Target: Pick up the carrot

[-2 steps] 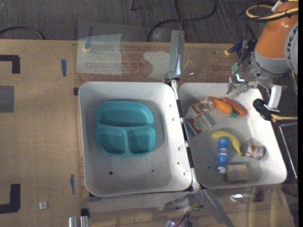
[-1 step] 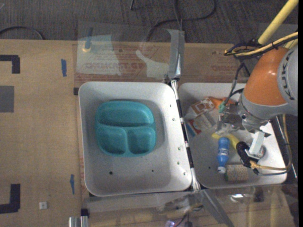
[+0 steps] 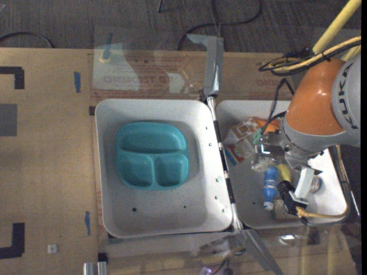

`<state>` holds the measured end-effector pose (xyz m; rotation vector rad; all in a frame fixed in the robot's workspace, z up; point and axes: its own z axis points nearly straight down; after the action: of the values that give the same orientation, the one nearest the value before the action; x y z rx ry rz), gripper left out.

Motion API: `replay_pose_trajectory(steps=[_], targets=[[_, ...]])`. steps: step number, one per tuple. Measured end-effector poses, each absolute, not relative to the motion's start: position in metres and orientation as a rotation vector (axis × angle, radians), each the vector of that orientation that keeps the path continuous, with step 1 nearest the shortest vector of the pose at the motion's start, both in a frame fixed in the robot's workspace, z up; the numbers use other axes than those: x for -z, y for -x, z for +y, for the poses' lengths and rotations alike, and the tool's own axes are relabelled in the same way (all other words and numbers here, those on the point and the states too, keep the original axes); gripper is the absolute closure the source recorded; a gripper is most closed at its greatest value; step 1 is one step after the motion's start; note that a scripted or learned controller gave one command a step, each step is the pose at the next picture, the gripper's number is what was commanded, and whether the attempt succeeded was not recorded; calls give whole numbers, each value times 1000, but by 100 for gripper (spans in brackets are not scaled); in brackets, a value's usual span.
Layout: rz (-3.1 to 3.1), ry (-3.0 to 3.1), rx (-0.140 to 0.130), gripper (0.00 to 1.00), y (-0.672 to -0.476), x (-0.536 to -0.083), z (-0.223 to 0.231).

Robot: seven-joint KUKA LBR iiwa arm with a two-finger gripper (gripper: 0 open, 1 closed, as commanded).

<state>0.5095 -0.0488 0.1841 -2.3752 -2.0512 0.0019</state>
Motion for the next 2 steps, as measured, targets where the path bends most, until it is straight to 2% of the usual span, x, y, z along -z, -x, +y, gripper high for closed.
replay_pose_trajectory(steps=[1,2], targets=[[-2296,2139,-2,100,-479,-184,-22],[-2430,1992,1,100,-489,-184,-10]])
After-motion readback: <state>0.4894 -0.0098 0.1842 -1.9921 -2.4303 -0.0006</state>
